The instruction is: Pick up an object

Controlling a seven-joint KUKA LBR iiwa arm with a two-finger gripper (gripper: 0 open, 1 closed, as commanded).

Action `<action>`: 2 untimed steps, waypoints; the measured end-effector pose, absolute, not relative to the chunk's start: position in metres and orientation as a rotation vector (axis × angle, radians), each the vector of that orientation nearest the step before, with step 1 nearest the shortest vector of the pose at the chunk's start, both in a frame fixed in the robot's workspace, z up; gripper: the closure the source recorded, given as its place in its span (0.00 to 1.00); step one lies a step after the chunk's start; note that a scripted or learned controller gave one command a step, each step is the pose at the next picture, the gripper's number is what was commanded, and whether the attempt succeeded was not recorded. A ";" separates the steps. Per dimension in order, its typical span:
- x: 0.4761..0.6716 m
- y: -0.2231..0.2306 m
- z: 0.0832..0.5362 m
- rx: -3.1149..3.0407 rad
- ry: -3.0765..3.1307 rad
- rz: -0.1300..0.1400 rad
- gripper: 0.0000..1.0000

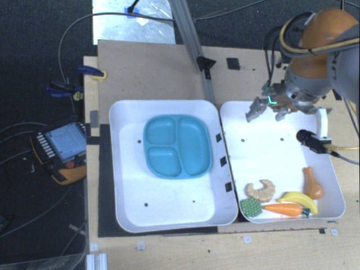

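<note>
My gripper (266,113) hangs over the far end of the right bin (264,151), its two fingers spread open with nothing between them. Toys are clustered at the near end of this bin, well apart from the gripper. They are a tan croissant (260,189), a green broccoli piece (251,207), an orange carrot (283,209), a yellow banana (298,199) and an orange-brown gourd-shaped toy (313,184).
The left bin (129,173) holds a blue divided plate (178,146). A grey metal pole (188,24) slants down to the bench behind the two bins. Clamps and a handheld device (63,145) lie off the bench to the left.
</note>
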State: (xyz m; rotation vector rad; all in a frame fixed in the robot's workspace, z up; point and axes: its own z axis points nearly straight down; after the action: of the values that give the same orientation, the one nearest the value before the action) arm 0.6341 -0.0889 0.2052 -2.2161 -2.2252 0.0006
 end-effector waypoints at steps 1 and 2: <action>0.635 -0.089 0.207 -2.217 -2.227 -0.002 0.00; 0.642 -0.096 0.152 -2.220 -2.224 0.000 0.00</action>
State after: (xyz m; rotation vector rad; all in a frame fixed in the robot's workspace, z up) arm 0.6419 -0.0959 0.1519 -2.2203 -2.2241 0.0004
